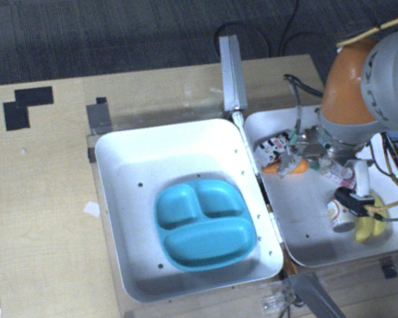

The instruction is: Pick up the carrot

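Counted two white bins: left bin [120, 227] and right bin [303, 246], touching along the middle. One blue three-compartment tray [204, 222] sat in the left bin, toward its near side. In the right bin I saw one carrot [299, 168], a small orange piece in the far-left part of the bin. One small red, white and black item [275, 146] lay just beyond it, too small to name. One short can-like cylinder [336, 213] stood toward the near-right of that bin, with one yellow item [369, 229] just beside it, maybe a banana but blurry. One arm [389, 79] came in from the right, its orange band [346, 94] over the far-right corner of the right bin and the wrist bent down and leftward. The gripper [309, 155] sat low in the bin right at the carrot, apparently touching or overlapping it. Couldn't tell whether the gripper was spread or closed, or whether it had the carrot.
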Motion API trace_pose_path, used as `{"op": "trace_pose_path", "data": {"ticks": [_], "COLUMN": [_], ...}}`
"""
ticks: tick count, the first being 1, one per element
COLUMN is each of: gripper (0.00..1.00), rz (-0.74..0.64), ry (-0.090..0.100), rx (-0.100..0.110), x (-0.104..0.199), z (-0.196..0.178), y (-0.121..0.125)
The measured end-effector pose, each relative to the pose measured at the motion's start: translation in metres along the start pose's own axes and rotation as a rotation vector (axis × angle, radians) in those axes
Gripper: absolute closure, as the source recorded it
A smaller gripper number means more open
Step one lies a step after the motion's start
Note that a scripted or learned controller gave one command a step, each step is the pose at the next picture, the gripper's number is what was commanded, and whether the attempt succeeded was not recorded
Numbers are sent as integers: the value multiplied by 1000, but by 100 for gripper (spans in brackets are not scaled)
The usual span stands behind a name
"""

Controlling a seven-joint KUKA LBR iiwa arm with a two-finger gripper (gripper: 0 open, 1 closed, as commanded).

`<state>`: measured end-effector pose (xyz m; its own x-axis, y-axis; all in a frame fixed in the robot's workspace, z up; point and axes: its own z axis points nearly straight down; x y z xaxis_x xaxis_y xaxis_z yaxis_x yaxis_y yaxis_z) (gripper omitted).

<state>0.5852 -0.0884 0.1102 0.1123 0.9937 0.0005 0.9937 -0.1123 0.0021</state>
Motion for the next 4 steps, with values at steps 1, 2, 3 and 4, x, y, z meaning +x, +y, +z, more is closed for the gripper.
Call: {"op": "trace_pose_path", "data": {"ticks": [1,2,3,4], "gripper": [0,100,100,0], "rz": [1,-5,76,76], "ry": [1,3,1,0], "rx": [-5,-12,-6,-5], "x": [-11,-9,51,50], "z": [22,10,-77,-76], "y": [37,39,67,67]}}
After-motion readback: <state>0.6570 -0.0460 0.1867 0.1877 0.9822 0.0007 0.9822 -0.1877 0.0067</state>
